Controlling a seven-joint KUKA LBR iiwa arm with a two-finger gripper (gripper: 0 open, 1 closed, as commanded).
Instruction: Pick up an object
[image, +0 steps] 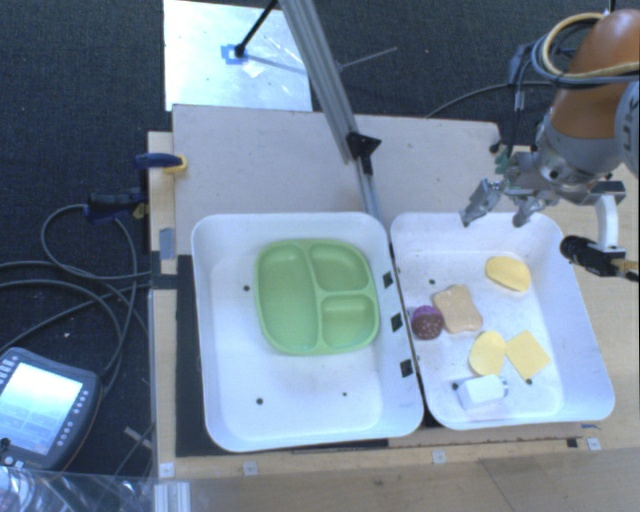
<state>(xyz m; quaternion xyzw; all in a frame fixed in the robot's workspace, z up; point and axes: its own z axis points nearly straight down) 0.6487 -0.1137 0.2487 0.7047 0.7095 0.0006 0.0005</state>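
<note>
From my feed, starting at the left, I see one handheld pendant (45, 405) with a lit screen lying on the dark floor mat, its cables looping above it. At the bench's left edge sits one clamp with a yellow and blue handle (165, 161).

On the bench I count two white bins side by side. The left bin (230, 400) holds one thing: a green divided plate (318, 297) with three compartments, all bare, lying flat in the bin's upper middle.

The right bin (570, 330) holds six loose pieces. Nearest the divider is one round dark-red piece (427, 322), touching one tan toast-shaped piece (459, 309) on its right. Below them lies one white block (482, 390) near the bin's front wall. I count three yellow pieces: a rounded one (487, 353) just above the white block, a square slice (527, 354) touching its right side, and an oval one (508, 273) farther back, apart from the rest.

The arm comes in from the upper right, its orange band (600, 70) above a grey wrist. The gripper (503, 206) hangs over the back rim of the right bin, pointing down and leftward. I see its two fingers spread apart with nothing between them, well back from every piece in the bin.
</note>
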